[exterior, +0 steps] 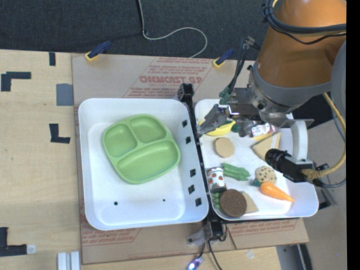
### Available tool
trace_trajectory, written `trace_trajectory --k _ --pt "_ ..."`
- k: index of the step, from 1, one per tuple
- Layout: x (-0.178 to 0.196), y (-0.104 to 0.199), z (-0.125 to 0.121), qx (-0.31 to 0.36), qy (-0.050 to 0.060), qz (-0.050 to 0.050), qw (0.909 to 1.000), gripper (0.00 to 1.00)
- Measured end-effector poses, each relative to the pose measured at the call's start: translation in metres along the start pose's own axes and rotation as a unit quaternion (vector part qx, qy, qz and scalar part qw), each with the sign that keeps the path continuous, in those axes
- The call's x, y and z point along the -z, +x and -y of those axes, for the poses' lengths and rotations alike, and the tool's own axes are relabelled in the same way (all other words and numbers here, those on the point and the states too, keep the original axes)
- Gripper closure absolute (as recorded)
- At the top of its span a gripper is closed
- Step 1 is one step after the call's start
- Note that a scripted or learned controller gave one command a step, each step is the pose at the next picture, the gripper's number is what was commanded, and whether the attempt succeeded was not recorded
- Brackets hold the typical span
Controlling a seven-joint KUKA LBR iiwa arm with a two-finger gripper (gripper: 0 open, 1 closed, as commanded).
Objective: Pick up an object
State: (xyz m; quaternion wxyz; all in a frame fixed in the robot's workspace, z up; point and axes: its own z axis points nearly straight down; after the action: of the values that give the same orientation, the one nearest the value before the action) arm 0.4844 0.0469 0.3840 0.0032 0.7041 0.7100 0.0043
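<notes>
Fingers (216, 117) crowd the right bin's (304, 210) inner edge.

Plastic, cardboard and wood surfaces on a robot bench.
Two smooth white plastic bins (90, 151) rest on matt brown cardboard (163, 80) over pale wood-look bench (34, 167). A green divided plate (140, 148) looks smooth, slightly glossy plastic. The arm's orange band (306, 27) shines glossy.

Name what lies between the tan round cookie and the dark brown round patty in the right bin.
In the camera view, a green bean-like toy lies between the tan cookie and the brown patty.
</notes>
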Motion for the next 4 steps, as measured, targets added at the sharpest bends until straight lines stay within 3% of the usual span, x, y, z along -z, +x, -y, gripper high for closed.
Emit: trace_trajectory --k 1,2,3,4 --pt "-0.175 0.016 0.004 -0.004 0.011 0.001 0.9999 0.0" --pt "-0.291 0.06 0.005 -0.003 0.008 0.0 1.0 0.0" --pt "-0.152 0.158 -0.07 -0.001 0.002 0.0 1.0 0.0" --pt "-0.103 0.186 -0.154 -0.002 0.004 0.001 1.0 0.0"
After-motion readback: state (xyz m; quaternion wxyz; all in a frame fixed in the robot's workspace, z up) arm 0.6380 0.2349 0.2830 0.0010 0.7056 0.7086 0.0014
